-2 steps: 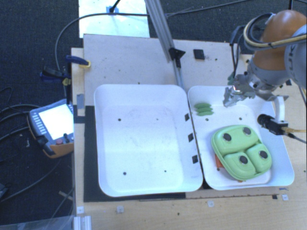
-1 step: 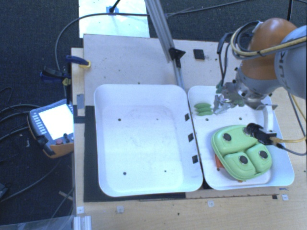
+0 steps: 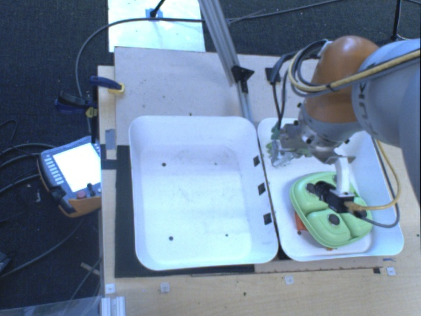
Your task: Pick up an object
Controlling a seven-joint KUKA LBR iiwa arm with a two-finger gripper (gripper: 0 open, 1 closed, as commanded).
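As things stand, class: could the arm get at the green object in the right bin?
Probably yes: the green object lies uncovered in the right bin, with the gripper just beside it.

Arm link (image 3: 391,87): broad grey cylinder with a smooth, slightly bluish sheen, entering at the right edge.
Orange band (image 3: 343,78): rounded, glossy orange-brown dome above the wrist, with a pale highlight on its top.
Wrist housing (image 3: 329,133): grey ring beneath the orange band, darker along its lower rim.
Cables (image 3: 299,64): black and yellow-green lines looping over the orange band's left side; one thin yellow cable runs down the right and curves low.
End effector (image 3: 284,147): small metallic assembly, silvery-grey with dark parts; details too blurred to tell.
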